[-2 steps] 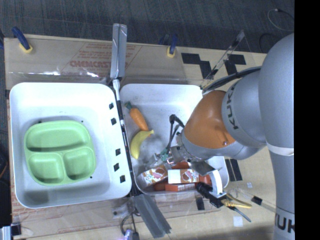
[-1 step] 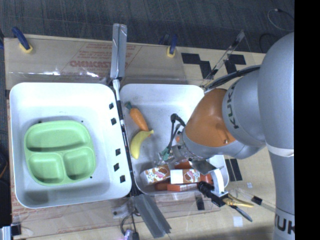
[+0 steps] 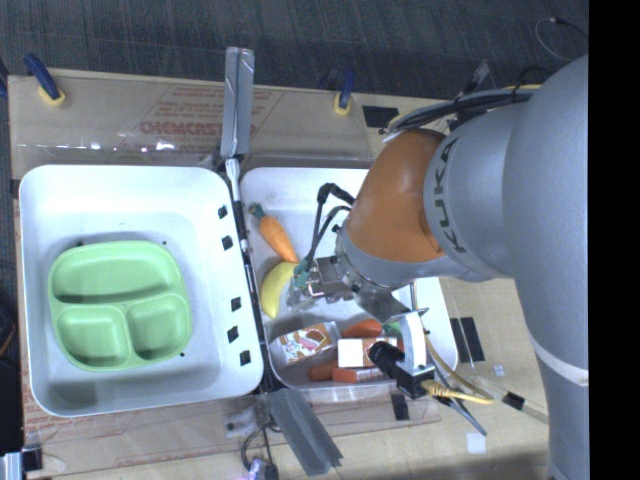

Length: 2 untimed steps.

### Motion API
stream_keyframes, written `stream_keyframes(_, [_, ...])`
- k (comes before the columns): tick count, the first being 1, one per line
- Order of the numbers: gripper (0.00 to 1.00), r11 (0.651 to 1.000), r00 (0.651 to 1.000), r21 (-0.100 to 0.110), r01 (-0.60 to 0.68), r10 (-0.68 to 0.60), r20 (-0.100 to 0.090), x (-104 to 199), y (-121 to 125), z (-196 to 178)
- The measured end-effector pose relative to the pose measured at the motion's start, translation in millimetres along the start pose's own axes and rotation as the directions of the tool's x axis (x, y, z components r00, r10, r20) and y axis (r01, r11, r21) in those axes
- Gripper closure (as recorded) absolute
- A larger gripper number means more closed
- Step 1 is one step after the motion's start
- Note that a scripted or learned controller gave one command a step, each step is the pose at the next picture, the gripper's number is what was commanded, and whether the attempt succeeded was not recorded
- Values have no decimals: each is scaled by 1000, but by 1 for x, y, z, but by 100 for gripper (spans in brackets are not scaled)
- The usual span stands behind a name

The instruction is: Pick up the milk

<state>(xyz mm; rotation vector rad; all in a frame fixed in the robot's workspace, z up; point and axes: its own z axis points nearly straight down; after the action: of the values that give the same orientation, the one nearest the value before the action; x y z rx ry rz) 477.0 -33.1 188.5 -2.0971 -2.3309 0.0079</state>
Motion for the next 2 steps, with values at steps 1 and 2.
stream_keyframes(1, [100, 993, 993, -1, 117, -117, 1, 71, 8, -40])
stream_keyframes(2, [100, 972, 972, 1, 237, -237, 3, 137, 13, -50])
